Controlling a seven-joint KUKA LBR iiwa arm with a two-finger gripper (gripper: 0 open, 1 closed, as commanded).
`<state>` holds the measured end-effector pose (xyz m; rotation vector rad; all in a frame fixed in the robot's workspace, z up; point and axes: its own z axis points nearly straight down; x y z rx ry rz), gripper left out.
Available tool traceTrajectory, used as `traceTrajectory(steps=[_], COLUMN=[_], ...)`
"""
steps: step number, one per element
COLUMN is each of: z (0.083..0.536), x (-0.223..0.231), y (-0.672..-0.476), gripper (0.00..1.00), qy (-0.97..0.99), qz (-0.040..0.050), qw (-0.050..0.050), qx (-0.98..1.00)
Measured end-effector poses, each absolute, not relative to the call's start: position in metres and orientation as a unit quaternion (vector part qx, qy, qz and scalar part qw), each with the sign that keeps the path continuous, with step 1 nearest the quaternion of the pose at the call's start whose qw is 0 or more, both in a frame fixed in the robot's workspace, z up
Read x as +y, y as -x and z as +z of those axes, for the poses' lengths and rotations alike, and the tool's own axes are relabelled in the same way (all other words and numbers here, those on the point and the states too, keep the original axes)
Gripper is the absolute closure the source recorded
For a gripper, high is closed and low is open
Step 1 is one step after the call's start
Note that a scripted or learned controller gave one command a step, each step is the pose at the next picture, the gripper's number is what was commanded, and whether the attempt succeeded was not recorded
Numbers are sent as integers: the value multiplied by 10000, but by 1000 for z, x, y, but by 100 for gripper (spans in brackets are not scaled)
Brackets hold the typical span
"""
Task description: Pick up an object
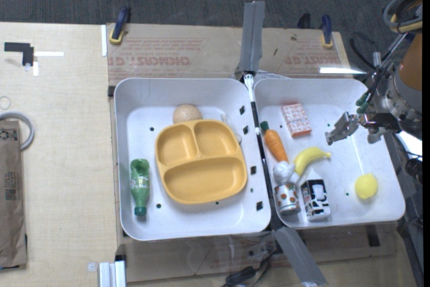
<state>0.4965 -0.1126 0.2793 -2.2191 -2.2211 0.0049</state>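
Partly hidden: bun [187, 113] behind yellow plate [201, 162] | gripper [356, 129] spread open, holding nothing | arm cut off right

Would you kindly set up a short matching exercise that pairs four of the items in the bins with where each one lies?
Things:
1. green bottle
2. yellow divided plate
3. carrot
4. yellow ball

Places:
A. right bin, against the divider between the bins
B. left bin, along its left wall
C. right bin, near its right wall, below the gripper
D. left bin, in the middle

Right pairs: 1-B, 2-D, 3-A, 4-C.

The gripper hangs over the right bin, with nothing seen between its fingers.
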Motion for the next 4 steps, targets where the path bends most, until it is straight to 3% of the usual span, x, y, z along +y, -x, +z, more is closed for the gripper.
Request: traceTrajectory(steps=[1,2,3,4], z=[123,91,106,92], x=[-97,-100,-142,-99], y=[-476,-476,-544,-601], gripper=[0,0,0,0], qy=[7092,7106,5330,4995], qz=[15,13,-1,1], qw=[17,15,-11,-12], qx=[-7050,-7036,-8461,-8663])
